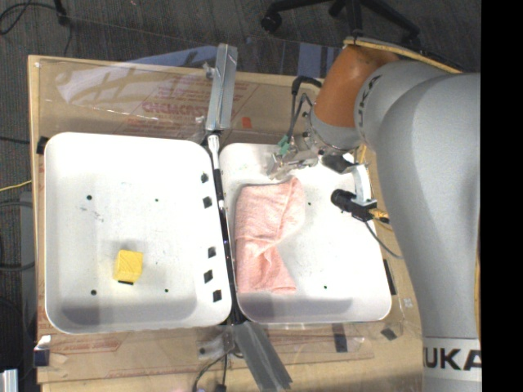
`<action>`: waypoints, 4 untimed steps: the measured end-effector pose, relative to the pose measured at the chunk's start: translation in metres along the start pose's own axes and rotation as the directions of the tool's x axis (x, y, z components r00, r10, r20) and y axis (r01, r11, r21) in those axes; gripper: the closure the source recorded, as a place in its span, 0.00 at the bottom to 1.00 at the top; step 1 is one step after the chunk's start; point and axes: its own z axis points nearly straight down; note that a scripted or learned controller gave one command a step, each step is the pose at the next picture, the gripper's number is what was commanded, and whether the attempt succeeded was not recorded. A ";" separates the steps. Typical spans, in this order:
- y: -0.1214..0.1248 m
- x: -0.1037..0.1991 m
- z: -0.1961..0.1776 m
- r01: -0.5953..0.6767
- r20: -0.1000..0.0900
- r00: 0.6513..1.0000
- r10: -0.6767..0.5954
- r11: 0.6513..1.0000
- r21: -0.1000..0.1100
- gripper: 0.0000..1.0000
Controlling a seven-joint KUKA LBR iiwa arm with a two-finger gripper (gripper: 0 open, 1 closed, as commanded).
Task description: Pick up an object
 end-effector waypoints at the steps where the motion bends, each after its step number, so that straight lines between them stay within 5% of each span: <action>1: -0.007 -0.036 0.012 0.428 -0.002 0.904 -0.428 0.904 -0.001 1.00; 2: -0.003 -0.016 -0.130 0.438 0.003 0.899 -0.438 0.899 -0.005 1.00; 3: -0.004 -0.017 -0.129 0.438 0.002 0.899 -0.438 0.899 -0.004 0.00; 4: -0.001 -0.025 -0.047 0.496 0.013 0.869 -0.495 0.868 -0.013 0.00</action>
